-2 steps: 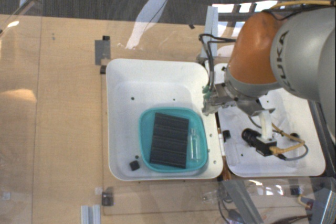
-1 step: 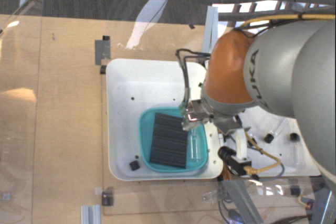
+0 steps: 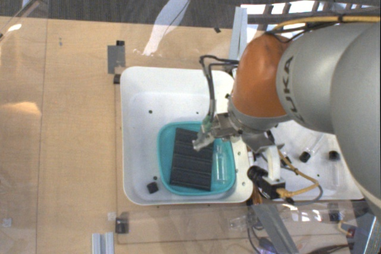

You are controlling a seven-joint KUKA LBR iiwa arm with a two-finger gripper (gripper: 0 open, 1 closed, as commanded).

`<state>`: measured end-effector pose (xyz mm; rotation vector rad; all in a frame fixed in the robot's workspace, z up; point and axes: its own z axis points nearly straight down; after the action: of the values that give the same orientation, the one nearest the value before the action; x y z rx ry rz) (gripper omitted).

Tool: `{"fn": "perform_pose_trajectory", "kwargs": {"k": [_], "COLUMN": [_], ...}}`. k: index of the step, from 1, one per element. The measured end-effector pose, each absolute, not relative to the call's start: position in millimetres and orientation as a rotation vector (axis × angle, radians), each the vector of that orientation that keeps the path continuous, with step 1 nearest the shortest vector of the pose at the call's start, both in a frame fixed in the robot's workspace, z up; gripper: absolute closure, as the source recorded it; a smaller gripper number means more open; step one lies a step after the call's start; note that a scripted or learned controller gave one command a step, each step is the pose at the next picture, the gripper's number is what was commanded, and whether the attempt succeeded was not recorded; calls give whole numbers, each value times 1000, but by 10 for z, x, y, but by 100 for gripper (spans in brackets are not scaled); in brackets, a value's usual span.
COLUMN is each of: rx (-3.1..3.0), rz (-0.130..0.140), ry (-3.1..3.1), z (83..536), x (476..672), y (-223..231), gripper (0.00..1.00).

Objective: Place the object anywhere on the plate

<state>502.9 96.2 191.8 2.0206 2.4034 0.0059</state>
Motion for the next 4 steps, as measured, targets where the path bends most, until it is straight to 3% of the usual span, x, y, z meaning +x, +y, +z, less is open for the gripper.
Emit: {"fn": "perform_pose_trajectory", "kwargs": {"k": [1,2,3,4], "rx": [1780,1768,1279,995], "rz": [7,33,8,5], "ry": [2582,2574,2862,2970], "z": [1855,1024,1863,1860], "x": [5488,5130,5404,6298], "y": [271,1148,809,-5], "gripper": [0,0,0,0]}}
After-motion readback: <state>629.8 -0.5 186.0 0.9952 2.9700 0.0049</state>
